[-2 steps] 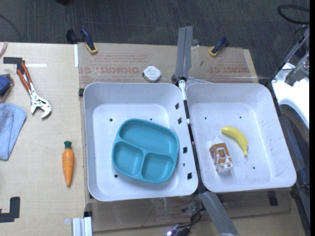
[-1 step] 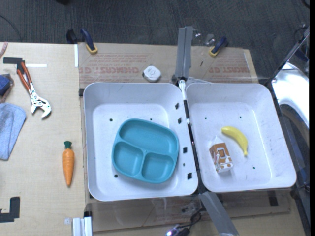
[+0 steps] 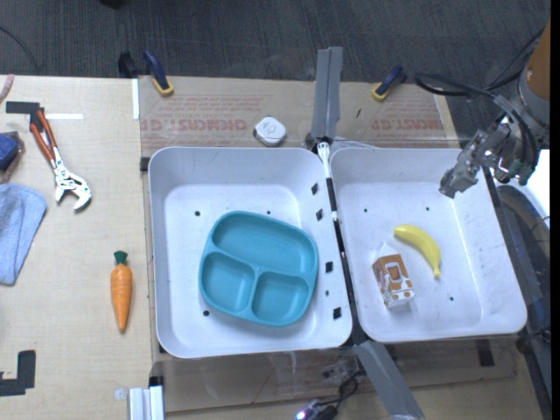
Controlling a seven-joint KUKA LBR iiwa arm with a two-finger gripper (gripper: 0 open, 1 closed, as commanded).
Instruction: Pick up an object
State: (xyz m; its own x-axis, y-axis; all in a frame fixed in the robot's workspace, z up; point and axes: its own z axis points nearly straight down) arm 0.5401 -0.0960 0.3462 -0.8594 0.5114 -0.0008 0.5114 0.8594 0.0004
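**Right bin: banana and carton on the floor, gripper at the upper right rim**

Toward the middle of the right bin (image 3: 472,322) lies a banana (image 3: 421,246), yellow, curved, one end pointing to the upper left and the other to the lower right. Just below and left of it lies a small carton (image 3: 394,280), brown and white with printed faces, close to the banana but whether touching cannot be told.

Fine detail of the gripper (image 3: 458,180) is hard to make out: it is grey, small and partly merged with cables, so how its jaws stand cannot be told. Nothing is seen between them. Much of the arm is cut off at the right edge.

Both objects lie well apart from the gripper, below and to its left. A teal divided plate (image 3: 259,268) sits in the left bin (image 3: 175,199).
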